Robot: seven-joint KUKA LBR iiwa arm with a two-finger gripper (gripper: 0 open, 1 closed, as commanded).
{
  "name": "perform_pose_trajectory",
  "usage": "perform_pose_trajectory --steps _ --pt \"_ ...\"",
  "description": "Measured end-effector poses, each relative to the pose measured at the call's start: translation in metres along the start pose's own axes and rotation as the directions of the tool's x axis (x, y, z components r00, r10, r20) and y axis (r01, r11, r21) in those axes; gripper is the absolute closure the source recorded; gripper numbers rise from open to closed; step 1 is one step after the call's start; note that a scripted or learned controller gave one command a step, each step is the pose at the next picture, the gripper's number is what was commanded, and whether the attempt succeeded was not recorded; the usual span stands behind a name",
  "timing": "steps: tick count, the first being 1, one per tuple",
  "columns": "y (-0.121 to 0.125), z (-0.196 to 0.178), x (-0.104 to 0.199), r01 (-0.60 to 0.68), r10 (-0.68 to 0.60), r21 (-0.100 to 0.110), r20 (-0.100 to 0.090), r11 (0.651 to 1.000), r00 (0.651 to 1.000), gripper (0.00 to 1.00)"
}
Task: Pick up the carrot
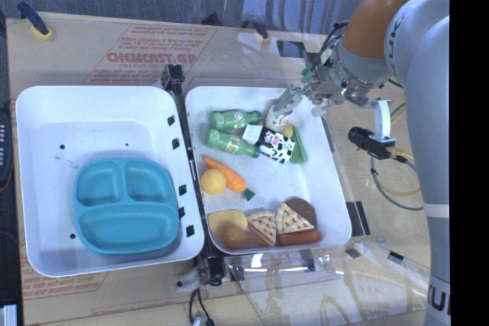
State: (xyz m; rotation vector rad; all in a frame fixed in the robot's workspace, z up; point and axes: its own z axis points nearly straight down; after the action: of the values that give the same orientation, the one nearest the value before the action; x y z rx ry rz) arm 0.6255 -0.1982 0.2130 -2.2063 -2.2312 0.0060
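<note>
The carrot [226, 172] is orange with a small green end and lies slanted in the middle of the right bin [330, 172], touching a yellow ball [213, 182] on its lower left. My gripper [283, 109] hangs over the far right part of that bin, above a black-and-white cow-patterned carton [276, 145]. It is well up and to the right of the carrot, with nothing of the carrot near it.
Two green bottles [231, 130] lie left of the carton. Bread, pizza slices [279, 223] and a sausage fill the bin's near end. The left bin [46, 118] holds a blue divided plate [126, 204]. A black divider [180, 126] separates the bins.
</note>
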Motion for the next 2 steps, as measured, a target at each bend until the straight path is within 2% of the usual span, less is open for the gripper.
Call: perform_pose_trajectory --steps 1,2 --pt "-0.05 0.012 0.078 0.021 -0.021 0.004 0.0 1.0 1.0 0.0" --pt "-0.078 0.098 0.108 0.169 -0.169 0.002 0.0 0.986 0.986 0.0"
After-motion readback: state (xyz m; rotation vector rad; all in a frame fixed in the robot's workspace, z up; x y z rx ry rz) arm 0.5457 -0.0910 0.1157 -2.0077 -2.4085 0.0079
